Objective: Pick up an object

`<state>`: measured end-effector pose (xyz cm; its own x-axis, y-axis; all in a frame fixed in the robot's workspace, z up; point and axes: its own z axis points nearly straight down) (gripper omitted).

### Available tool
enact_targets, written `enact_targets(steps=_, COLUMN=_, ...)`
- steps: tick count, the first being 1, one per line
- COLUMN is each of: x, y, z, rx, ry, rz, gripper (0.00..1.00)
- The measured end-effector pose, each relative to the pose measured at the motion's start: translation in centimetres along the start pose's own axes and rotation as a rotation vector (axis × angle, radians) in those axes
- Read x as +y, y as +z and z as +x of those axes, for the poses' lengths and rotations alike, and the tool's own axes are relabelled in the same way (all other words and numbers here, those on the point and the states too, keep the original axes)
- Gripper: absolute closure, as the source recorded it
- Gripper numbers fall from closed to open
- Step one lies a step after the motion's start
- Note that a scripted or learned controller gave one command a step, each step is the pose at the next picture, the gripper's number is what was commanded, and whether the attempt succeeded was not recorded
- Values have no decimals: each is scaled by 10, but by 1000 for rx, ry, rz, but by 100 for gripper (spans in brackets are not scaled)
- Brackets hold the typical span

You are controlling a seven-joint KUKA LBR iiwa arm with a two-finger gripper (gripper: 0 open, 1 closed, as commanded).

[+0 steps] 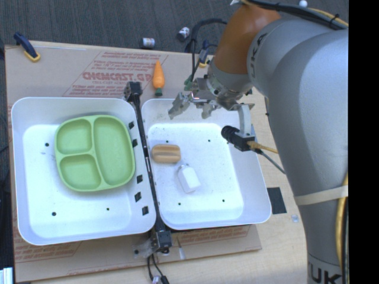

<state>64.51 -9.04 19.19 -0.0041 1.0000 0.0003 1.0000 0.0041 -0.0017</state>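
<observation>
Nearest the camera, at the bottom edge, a black clamp (160,240) with trailing cable sits where the two bins meet, on a cardboard sheet (112,73) with red print that covers the counter (278,223); the right bin (251,200) holds two loose things near its middle: a small white block (189,178), tilted, at about 5 o'clock from a tan bread-roll-shaped piece (166,153), the two just apart; the roll lies close to the bin's left wall, toward 10 o'clock of the bin's centre; the left bin (23,158) carries a green divided plate (95,152) with three compartments, lying flat a little toward the 12 o'clock side of that bin; a black strip (141,152) runs along the seam between the bins; farther back, the pincer (192,102) hangs over the right bin's far rim, at 12 o'clock from the roll and well apart from it; its fingers (177,106) look spread, released, with nothing between them; the grey arm with its orange band (246,31) fills the 2 o'clock quarter; beyond the rim an orange carrot toy (158,76) lies on the cardboard; farthest, a small metal cylinder (148,42) and a blue-and-yellow clamp (26,46) lie near the back edge.
</observation>
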Motion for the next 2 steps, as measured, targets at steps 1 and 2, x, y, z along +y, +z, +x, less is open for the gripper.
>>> enact_targets(steps=1, x=0, y=0, z=0, rx=0, ry=0, rz=0, gripper=0)
enact_targets(steps=2, x=0, y=0, z=0, rx=0, ry=0, rz=0, gripper=0)
